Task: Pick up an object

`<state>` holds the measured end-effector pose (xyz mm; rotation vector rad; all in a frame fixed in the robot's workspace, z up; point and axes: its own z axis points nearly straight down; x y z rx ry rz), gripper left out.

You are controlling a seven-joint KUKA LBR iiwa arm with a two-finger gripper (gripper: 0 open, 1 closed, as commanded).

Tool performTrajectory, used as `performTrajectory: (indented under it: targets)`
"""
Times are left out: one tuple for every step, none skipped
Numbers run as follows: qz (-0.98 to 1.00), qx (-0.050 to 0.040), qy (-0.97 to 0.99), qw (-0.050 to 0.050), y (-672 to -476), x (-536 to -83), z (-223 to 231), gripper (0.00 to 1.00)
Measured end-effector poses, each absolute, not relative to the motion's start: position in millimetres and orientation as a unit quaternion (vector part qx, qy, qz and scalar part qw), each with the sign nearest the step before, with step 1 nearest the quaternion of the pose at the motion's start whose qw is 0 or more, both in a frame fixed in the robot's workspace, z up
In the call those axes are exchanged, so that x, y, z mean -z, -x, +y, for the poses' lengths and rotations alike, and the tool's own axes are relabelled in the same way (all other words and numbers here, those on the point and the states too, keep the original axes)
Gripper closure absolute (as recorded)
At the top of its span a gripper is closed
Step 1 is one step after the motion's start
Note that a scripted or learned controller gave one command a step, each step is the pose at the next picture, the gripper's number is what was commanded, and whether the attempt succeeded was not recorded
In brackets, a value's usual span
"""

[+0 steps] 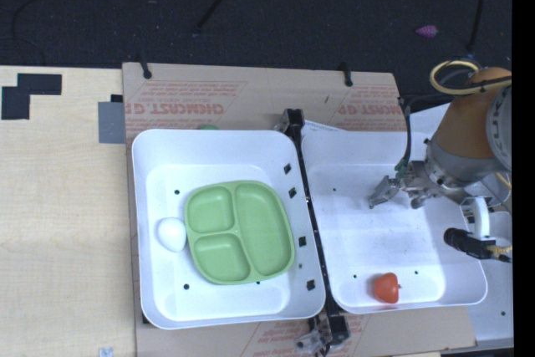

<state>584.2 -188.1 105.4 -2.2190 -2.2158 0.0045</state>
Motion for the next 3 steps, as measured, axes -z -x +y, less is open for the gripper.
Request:
performTrajectory:
  targets:
    - [-0.706, -0.0011, 0.708, 0.002, -584.6, -117.8, -189.0, 1.00]
    - [-0.707, 0.0008, 0.707, -0.002, -594.7, -175.4, -190.9, 1.00]
    - [-0.708, 0.0008, 0.706, -0.002, -596.8, -238.1, -187.6, 1.00]
